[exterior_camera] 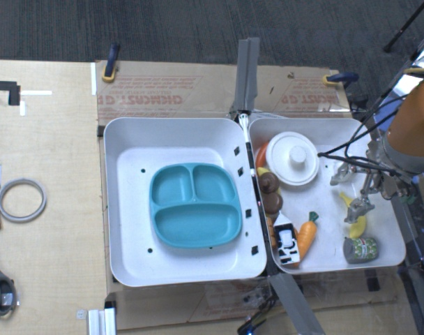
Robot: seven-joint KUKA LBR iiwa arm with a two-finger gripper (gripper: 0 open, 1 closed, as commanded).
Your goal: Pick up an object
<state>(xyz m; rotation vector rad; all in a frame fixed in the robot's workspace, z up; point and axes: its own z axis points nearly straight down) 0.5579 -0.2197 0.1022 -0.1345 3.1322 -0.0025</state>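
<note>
A yellow banana (354, 218) lies in the right-hand bin (328, 262), directly beneath the gripper (362, 206), whose metal fingers hang just over the fruit; whether they are spread or closed cannot be told from this angle, and nothing is seen clamped between them. Just below the gripper sits a small green can (361, 250). To its left rest an orange toy carrot (307, 234), a black-and-white carton (286, 243) and two brown round pieces (270, 192), with a white lidded bowl (291, 158) up and to the left. Farther left, a teal divided plate (195, 205) lies in the left-hand bin (125, 208).
</note>
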